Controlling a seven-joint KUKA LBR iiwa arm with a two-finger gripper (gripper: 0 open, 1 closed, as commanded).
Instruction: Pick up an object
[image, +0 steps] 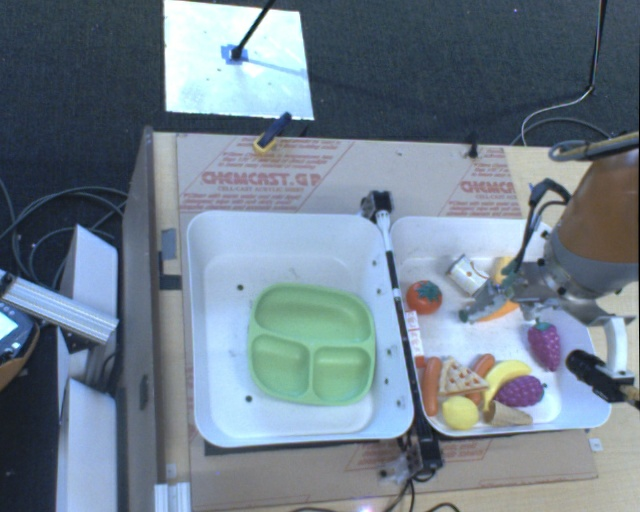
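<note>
Camera view: pincer (487, 303) low in right bin (440, 235) over orange carrot (497, 313); its state unclear.

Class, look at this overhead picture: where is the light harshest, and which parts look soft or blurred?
Camera view: the metal sheet at the top glares almost white; the white bins' floors are bright and nearly washed out; the claw and arm look soft and smeared, while the green tray stays fairly crisp.

Single fixed camera above the bench (300, 160), looking down at a slant from moderate height; both white bins (210, 300) sit side by side mid-frame, the arm (600, 220) entering at 3 o'clock
</note>
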